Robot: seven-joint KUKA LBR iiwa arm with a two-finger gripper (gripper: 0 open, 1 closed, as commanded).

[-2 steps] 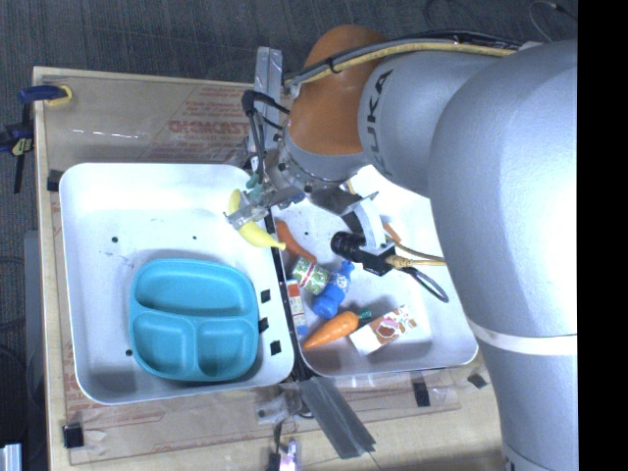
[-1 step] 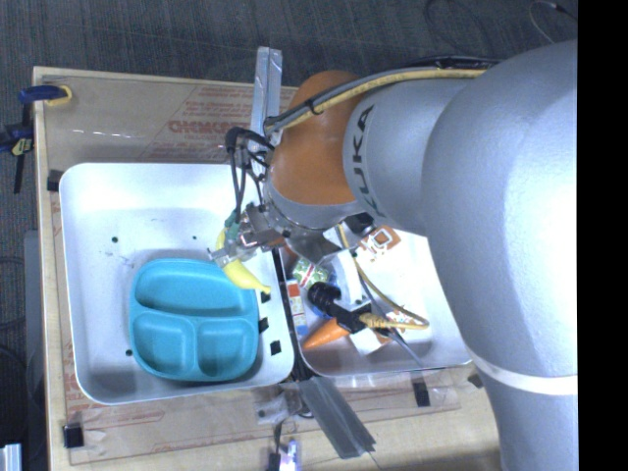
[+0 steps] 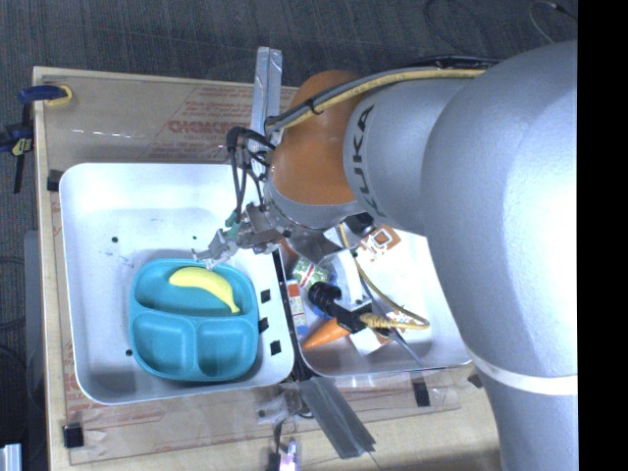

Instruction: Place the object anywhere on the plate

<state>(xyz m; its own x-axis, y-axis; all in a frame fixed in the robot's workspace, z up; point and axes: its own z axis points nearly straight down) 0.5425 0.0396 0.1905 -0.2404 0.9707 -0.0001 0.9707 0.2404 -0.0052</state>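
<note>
Gripper at frame centre-left, poised just above the blue plate; open or clenched, cannot tell. Banana already lying in the plate's upper compartment, lower left of frame. Best lifted straight up, avoiding nudging the fruit.

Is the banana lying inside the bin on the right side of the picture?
No, the banana lies in the blue plate, which sits in the left bin.
</note>
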